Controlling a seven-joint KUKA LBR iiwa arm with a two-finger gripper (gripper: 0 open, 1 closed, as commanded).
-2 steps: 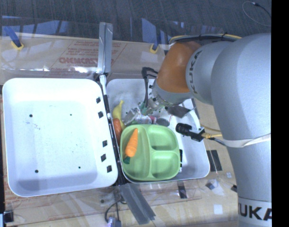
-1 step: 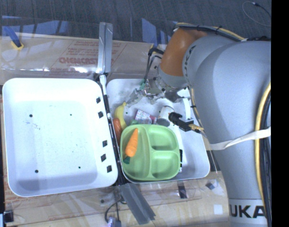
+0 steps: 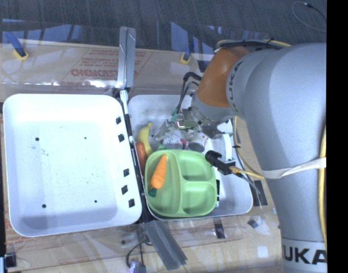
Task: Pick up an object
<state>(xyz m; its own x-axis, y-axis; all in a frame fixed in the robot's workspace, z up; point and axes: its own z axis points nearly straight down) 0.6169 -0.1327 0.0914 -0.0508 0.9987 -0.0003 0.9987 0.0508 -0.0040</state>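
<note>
The big grey arm [image 3: 282,112] leans in from the right, its orange band [image 3: 215,78] bent downward, and the gripper [image 3: 182,124] hangs low beneath the wrist

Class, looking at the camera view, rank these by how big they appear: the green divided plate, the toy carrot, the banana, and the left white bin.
1. left white bin
2. green divided plate
3. toy carrot
4. banana, though it is partly hidden by other things, so its place below the carrot is unsure.
</note>
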